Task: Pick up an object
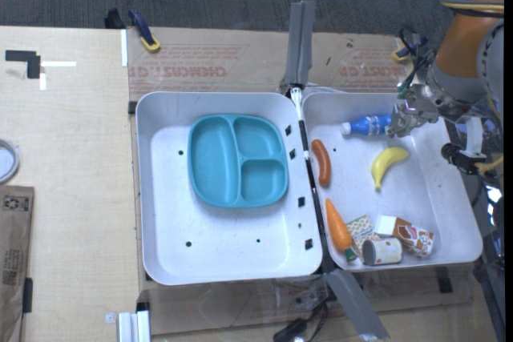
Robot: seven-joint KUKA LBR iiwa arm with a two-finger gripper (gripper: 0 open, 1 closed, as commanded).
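My gripper is hovering low over the far part of the right white bin, at the cap end of a small blue-and-white plastic bottle that is lying on its side. Whether the gripper is apart or together, I cannot tell at this angle, and nothing is showing as held. I am judging this to be the approach step: I am lining up on the bottle, the nearest candidate for the pick. The next move is calling for a centred descent over the bottle's body and a firm closing, since a round bottle lying flat is likely to roll away.

Just beside the bottle, toward the near side, a yellow banana is lying apart from it, close enough to be nudged. A red-brown sausage is resting near the dividing wall, an orange carrot below it, and a cluster of small printed cartons and a white cup is sitting at the near edge. The left white bin is carrying a teal three-compartment plastic plate, well apart from my work.
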